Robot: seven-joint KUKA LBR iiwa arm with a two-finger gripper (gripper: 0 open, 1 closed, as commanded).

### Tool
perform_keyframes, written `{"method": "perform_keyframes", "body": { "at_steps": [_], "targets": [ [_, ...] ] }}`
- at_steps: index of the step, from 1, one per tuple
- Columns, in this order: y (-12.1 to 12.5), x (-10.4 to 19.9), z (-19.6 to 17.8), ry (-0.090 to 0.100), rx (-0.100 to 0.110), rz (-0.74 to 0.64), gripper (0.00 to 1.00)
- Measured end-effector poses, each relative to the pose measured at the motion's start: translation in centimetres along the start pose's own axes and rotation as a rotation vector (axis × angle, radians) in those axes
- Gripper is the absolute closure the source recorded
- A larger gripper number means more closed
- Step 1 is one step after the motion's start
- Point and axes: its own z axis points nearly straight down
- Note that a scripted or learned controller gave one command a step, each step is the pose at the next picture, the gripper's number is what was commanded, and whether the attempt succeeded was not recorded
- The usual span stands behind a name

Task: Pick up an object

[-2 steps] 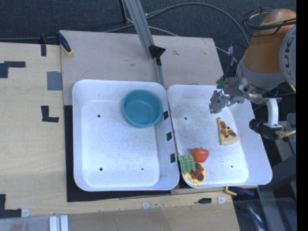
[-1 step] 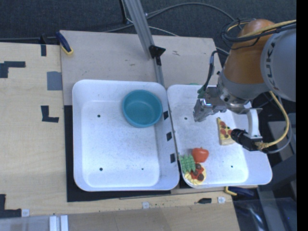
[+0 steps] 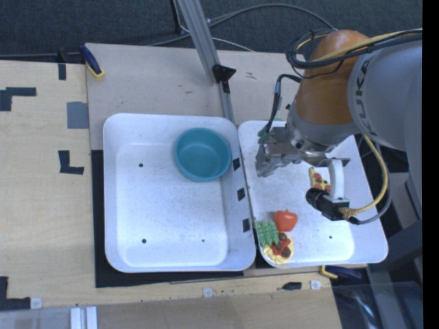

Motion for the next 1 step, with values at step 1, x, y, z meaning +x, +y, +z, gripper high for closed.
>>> {"method": "perform_keyframes", "body": {
  "at_steps": [1],
  "targets": [
    [-2.18, 5.3, -0.49, 0.0, -0.001, 0.0, 1.0]
  ]
}}
